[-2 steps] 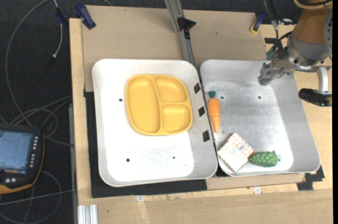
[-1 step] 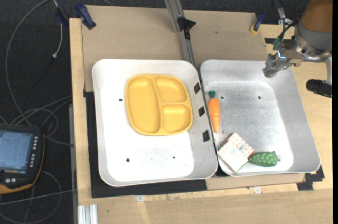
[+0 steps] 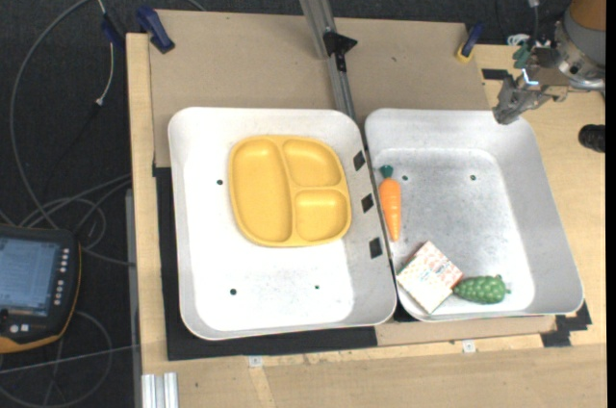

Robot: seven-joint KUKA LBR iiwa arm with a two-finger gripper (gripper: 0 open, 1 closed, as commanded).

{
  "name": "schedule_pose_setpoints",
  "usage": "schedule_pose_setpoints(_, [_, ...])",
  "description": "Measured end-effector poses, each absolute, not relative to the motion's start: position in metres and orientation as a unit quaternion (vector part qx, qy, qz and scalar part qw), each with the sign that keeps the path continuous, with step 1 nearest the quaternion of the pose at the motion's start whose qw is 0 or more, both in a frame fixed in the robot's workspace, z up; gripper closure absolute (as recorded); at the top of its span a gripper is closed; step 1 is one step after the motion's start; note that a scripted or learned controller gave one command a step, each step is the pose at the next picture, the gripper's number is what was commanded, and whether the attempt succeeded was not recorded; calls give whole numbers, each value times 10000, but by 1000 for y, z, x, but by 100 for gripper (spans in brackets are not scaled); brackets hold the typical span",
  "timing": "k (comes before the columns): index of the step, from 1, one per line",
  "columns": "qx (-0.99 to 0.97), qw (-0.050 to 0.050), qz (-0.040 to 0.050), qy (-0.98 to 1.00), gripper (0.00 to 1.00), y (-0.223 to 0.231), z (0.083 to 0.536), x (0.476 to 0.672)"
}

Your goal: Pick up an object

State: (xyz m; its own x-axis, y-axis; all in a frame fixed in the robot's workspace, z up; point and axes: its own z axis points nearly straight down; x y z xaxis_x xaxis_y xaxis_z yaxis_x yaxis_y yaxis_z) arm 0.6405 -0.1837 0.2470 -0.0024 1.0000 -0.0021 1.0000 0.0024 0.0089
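An orange carrot (image 3: 390,207) with a green top lies along the left wall of the right bin (image 3: 539,204). Near that bin's front edge a small white printed box (image 3: 429,275) rests tilted, and a green bunch of grapes (image 3: 480,289) sits just right of it. A yellow divided plate (image 3: 289,189) fills the upper middle of the left bin (image 3: 192,233). My gripper (image 3: 509,108) hangs at the right bin's back right corner, raised above its rim, far from all the objects. Nothing shows between its fingers.
A slanted metal post (image 3: 318,2) rises from the bench between the bins at the back. Blue clamps (image 3: 154,29) grip the bench's back corners. A tablet-like pendant (image 3: 34,286) and cables lie on the floor at left.
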Motion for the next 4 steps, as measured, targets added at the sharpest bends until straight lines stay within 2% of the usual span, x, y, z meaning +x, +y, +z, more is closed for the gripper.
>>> schedule_pose_setpoints(1, [7064, 33, 19, 7078, 100, -184, 289, 642])
schedule_pose_setpoints(2, [7048, -8, 8, 7094, 100, -128, 294, 640])
schedule_pose_setpoints(4, [7045, -22, 3, 7097, 100, -17, 285, 637])
